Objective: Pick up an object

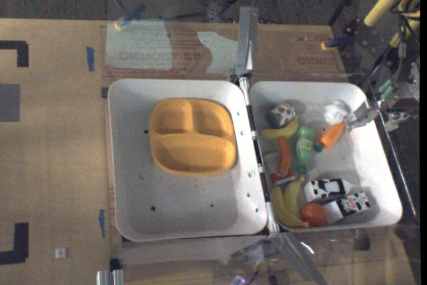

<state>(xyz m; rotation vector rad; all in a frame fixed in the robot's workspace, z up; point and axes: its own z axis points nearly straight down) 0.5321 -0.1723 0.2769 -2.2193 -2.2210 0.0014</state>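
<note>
The right bin (373, 163) holds several toy foods. A carrot (331, 135) lies near the back right, beside a white crumpled item (335, 111). A green bottle (305, 143), a red pepper (285, 155), a small banana (279, 133) and a red-and-white toy (282, 113) lie along the bin's left side. At the front are a banana bunch (286, 204), a tomato (313, 213) and two cow-patterned cartons (325, 189) (353, 203). My gripper (362, 117) hangs at the bin's back right rim, just right of the carrot and the white item, with nothing visibly held.
The left bin (133, 183) bears an orange divided plate (193, 135). A metal divider (245, 50) rises behind the seam between the bins. Cables and stand legs crowd the right side and the floor behind the bench.
</note>
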